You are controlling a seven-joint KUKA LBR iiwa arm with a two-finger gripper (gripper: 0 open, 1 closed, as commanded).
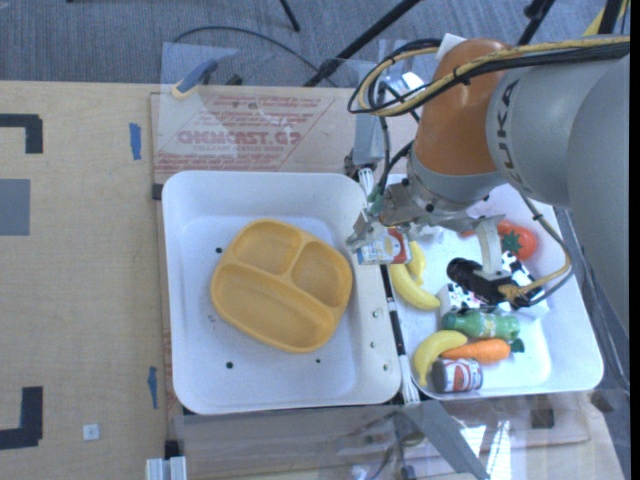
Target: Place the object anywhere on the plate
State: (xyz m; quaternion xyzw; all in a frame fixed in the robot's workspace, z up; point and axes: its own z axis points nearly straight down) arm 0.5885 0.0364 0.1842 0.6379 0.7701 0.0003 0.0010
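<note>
Yellow plate (282,284) lay bare in the left bin (190,203); my pincer (378,240) hung over the divide, grasp undeterminable, near a banana (408,280).

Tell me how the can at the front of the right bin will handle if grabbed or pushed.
The can lies on its side, so a push would probably roll it, though the banana and carrot touching it may stop that. It looks stiff and round, so it might slip from a pincer closing off-centre. Its weight cannot be judged.

Wooden bench (70,298); two white bins (190,298) side by side
</note>
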